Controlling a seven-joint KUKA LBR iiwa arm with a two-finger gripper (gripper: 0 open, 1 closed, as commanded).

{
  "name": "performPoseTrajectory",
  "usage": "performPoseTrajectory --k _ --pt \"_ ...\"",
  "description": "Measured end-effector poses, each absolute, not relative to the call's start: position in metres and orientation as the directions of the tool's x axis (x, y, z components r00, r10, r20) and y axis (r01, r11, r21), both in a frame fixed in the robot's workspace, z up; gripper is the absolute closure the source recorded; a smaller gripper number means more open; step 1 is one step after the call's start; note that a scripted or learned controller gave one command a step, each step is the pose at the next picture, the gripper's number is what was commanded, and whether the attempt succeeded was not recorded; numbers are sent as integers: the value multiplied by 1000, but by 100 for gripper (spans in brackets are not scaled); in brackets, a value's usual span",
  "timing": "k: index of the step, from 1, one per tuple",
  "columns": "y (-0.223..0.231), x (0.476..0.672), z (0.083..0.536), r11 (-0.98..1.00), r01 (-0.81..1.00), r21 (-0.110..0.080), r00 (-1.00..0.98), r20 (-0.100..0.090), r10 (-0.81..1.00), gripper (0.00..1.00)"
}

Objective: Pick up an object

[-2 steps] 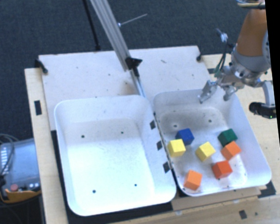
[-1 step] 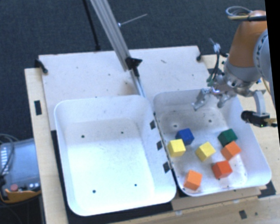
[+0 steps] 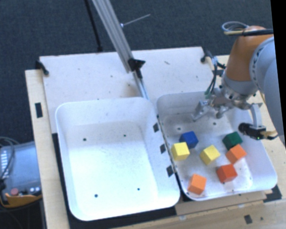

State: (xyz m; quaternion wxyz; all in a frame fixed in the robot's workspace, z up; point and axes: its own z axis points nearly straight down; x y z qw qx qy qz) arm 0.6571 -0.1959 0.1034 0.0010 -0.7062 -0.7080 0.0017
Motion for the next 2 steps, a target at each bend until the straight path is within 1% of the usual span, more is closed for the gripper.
performPoseTrajectory --k 1,2 --pt "-197 659 119 3 1000 5 -3 -4 1000 100" --pt "-200 662 185 2 1000 9 -2 -3 1000 100"
